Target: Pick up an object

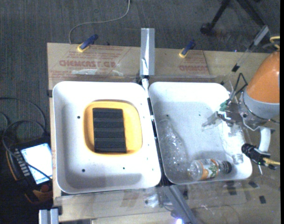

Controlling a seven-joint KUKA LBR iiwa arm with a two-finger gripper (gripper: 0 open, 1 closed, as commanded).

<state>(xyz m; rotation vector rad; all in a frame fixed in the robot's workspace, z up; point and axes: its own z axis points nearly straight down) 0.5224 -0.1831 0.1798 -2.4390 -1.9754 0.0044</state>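
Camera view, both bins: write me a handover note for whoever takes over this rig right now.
Gripper: at the right edge of the right bin, low over its floor; nothing visibly held.
Left bin: a yellow tray-like object with a black ribbed insert, lying flat near the middle.
Right bin: a clear plastic bottle along the left wall, and a second clear bottle with an orange label on its side against the near wall. A faint clear item lies just below the gripper; I can't tell what it is.
Done: nothing lifted.
Left: grasp and raise one object; the clear item is closest.
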